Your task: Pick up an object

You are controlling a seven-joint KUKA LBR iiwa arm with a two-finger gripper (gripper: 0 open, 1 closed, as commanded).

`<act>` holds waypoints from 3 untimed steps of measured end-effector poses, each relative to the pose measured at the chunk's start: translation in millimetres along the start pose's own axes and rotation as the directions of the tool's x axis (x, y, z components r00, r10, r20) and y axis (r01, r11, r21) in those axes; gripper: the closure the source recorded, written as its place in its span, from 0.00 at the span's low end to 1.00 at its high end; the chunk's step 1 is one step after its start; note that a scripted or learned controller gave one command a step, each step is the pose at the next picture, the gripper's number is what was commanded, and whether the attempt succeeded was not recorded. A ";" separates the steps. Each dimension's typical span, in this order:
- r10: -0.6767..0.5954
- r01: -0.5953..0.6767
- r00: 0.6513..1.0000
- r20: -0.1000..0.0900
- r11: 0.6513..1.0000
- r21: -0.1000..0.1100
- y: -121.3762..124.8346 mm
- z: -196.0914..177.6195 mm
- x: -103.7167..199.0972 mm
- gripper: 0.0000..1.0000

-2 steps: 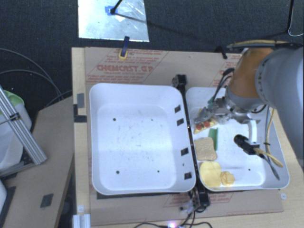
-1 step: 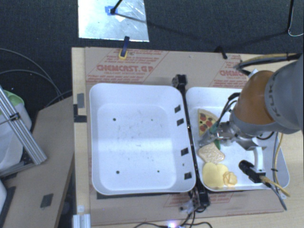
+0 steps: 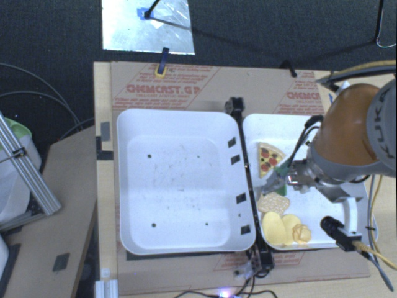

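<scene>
The arm (image 3: 347, 135) hangs over the right bin (image 3: 267, 124), apparently beside the pizza slice (image 3: 268, 158).

2 shallow white bins sit side by side on a brown cardboard sheet (image 3: 205, 82) printed with red lettering, which covers the tabletop (image 3: 74, 166). The left bin (image 3: 180, 179) shows faint scuffs and 4 small dark dots on its floor. A black divider (image 3: 245, 172) runs between it and the right bin (image 3: 279, 126). A yellow and blue clamp (image 3: 162, 64) grips the sheet's far edge. Beyond it, a shiny metal plate (image 3: 147, 17) lies on dark carpet (image 3: 49, 30). Aluminium rails (image 3: 25, 166) lean at the left.
</scene>
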State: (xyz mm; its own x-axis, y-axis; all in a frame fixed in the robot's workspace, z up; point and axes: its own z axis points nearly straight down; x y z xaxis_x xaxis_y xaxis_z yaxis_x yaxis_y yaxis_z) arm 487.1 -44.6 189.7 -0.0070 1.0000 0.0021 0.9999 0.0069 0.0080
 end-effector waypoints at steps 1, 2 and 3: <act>0.009 -0.009 1.000 0.003 1.000 0.014 5.3 83.5 -41.1 0.00; -0.003 0.003 1.000 0.002 1.000 -0.006 77.8 0.7 1.8 0.00; -0.004 0.004 1.000 -0.002 1.000 0.011 21.8 6.3 73.5 0.00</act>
State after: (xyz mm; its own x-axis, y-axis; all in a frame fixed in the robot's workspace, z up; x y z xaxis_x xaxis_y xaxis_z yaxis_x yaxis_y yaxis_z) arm 508.5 29.1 183.8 -0.0107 0.9999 0.0041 0.9999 0.0107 -0.0032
